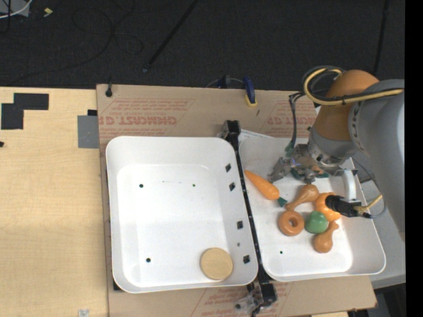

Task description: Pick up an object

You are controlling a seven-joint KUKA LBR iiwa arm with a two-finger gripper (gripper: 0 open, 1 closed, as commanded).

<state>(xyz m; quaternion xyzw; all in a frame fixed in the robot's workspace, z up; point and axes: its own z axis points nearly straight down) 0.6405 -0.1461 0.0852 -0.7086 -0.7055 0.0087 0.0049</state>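
Hovering low in the right bin (370,259), the gripper (295,169) spreads its fingers, pinching nothing.
Just beside its fingertips lies the carrot (262,185); nearer the camera cluster a tan gourd (303,195), ring (290,223) and green ball (316,222); a round disc (216,263) sits far off in the left bin (119,197).

The left bin (125,177) holds a disc (217,263) near its front right corner. Right of that bin, the right bin (360,259) holds a carrot (262,185), a ring (290,223), a ball (316,222) and two gourds (323,241).
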